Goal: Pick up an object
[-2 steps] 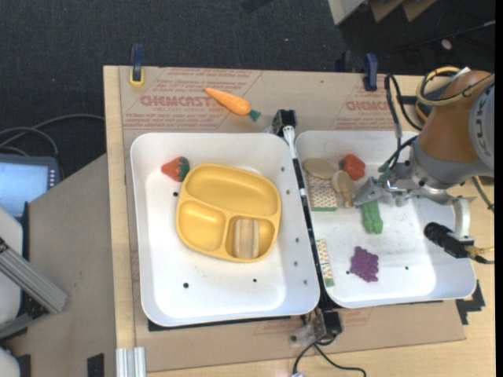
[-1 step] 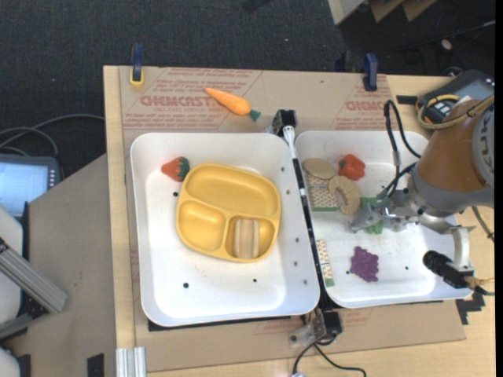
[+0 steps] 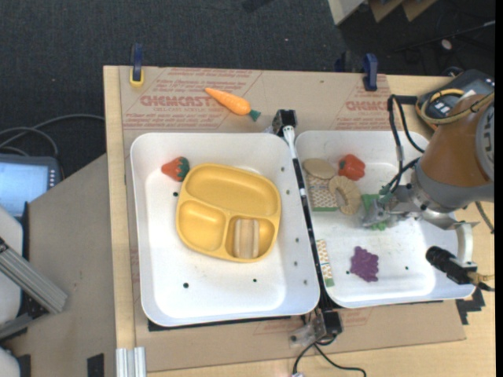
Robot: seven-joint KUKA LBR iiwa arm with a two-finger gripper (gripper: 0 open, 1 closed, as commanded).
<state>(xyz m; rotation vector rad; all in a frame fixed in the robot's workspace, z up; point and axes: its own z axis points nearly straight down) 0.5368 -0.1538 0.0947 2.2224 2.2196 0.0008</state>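
Apparently no pick made | I saw gripper [image 3: 376, 213] low at right bin [image 3: 409, 285] centre among green pieces [image 3: 380, 223] | hold: couldn't tell | lift remained.

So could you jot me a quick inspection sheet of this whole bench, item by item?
Surface: brown board bearing a left bin and a right bin, side by side.
Job's things: left bin holds a yellow divided plate and a strawberry; right bin holds a red tomato, tan bread pieces, purple grapes and a green item.
Clutter: carrot on the board, outside the bins.
Grippers: gripper low over the right bin, at the green item.
Cables: black cables by the arm.
Surroundings: dark carpet.
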